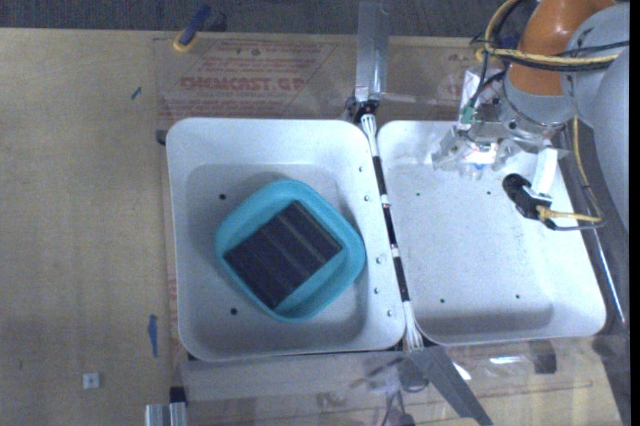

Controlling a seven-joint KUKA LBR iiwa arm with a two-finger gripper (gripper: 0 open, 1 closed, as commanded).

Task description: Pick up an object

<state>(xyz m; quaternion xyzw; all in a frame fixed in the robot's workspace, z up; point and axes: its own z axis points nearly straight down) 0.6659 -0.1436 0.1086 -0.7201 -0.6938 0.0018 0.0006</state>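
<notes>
From the camera view, the teal container (290, 247) with its dark ribbed insert lies in the left bin (190, 149), toward 6 o'clock of centre. The gripper (478, 146) hangs over the right bin (500, 314) at its 12 o'clock edge — whether the jaws are spread or pressed together, I cannot tell. To do well, travel toward 9 o'clock, then descend astride the container's rim. Faint red lettering on the tabletop (80, 214) reads roughly "CHEMCAST GP" — blurred.
</notes>
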